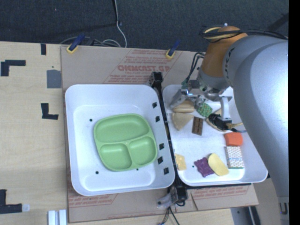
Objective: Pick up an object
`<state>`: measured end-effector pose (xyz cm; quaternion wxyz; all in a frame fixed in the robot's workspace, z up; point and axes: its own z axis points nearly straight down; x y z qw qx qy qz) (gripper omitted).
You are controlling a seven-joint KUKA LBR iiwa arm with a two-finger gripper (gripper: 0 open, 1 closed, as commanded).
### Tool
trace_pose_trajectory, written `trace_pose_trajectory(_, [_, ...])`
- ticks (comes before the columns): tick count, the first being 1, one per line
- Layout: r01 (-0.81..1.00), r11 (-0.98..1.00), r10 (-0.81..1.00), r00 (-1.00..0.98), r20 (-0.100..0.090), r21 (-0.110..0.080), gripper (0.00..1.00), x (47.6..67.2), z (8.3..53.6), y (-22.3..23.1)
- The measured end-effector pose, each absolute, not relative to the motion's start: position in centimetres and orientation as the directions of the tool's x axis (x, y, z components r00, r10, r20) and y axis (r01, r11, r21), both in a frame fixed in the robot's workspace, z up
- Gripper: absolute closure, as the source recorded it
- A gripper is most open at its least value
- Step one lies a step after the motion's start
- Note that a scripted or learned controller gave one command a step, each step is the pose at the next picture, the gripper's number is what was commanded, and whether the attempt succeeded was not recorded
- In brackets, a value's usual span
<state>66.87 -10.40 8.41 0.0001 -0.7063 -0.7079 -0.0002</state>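
The arm (253, 78) comes in from the right and hangs low over the top of the right bin (255, 175). The claw (199, 100) sits just above a little pile of things there. I cannot tell how the claw stands, because the arm covers much of it.

Right under the claw lies a tan lump (182, 118), with a green block (204, 109) beside it and a brown bar (197, 126) just below. The brown bar's long side runs up and down in the view. These are the nearest things to grab. I cannot tell if the claw touches any of them.

Further down the bin, well apart from the claw, lie an orange block (234, 138), a speckled box (235, 157), a yellow piece (218, 164) and a purple piece (203, 166).

The left bin (77, 102) holds a green tray (125, 142)
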Motion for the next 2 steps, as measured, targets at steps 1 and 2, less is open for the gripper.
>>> trace_pose_trajectory(1, [1.0, 0.004, 1.0, -0.004, -0.002, -0.001, 1.0, 66.8, 9.4, -10.4])
trace_pose_trajectory(2, [1.0, 0.006, 1.0, -0.006, 0.003, 0.003, 1.0, 62.3, 19.0, -5.0])
